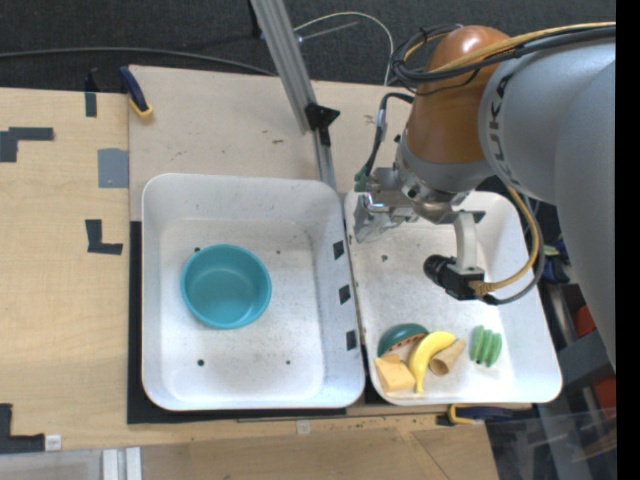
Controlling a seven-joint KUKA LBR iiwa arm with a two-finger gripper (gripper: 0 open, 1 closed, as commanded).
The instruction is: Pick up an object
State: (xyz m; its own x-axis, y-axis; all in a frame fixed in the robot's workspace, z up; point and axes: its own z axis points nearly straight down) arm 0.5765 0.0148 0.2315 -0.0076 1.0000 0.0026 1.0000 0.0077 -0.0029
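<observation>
We look down on a pale wooden bench bearing two shallow white bins side by side. In the left bin we see a teal bowl, upright, sitting left of the middle on the speckled floor, apart from every wall. The right bin holds a small cluster at its near end: a yellow banana lies curved across the middle of the group, touching a tan block at its lower left and a beige piece at its right. A dark green round thing, with a reddish patch on its underside, sits just behind the banana and the block. A small green ridged item lies just right of the cluster, apart from the banana. The grey arm reaches in from the right, its orange band above the wrist, and the gripper hangs over the far left corner of the right bin, close to the wall shared with the left bin and well apart from the cluster. We cannot tell whether the claw is released or clenched, and we see nothing between its tips. A black fitting with a cable hangs below the wrist over the middle of the right bin. A grey metal bar slants across the bench behind the bins.
</observation>
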